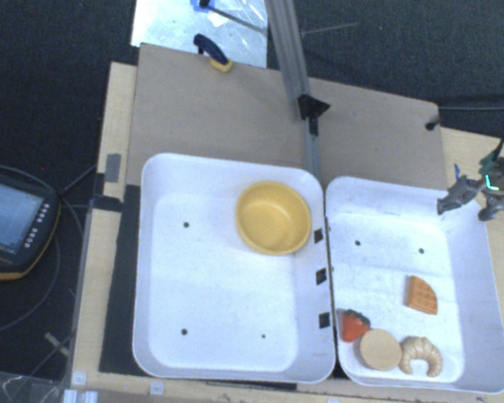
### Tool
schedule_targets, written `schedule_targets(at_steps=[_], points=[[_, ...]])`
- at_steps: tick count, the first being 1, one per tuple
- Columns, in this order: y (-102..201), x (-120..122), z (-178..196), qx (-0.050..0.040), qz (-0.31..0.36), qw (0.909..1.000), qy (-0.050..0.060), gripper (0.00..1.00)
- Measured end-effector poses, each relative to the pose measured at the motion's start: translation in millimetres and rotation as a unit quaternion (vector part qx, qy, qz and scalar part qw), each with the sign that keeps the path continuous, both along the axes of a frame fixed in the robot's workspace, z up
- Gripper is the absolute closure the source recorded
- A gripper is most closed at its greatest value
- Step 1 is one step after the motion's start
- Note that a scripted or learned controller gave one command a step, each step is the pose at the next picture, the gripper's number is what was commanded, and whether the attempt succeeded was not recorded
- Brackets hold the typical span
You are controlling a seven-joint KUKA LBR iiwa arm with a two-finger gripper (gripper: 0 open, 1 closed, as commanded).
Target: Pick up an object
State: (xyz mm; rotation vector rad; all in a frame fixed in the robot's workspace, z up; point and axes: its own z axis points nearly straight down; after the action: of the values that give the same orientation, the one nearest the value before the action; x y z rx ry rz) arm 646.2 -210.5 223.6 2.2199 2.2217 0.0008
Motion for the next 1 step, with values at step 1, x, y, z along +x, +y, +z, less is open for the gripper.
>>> schedule_targets(at_steps=[1], points=[[0.0, 0.0, 0.0, 0.0000, 0.000, 1.0000, 0.000, 0.00]])
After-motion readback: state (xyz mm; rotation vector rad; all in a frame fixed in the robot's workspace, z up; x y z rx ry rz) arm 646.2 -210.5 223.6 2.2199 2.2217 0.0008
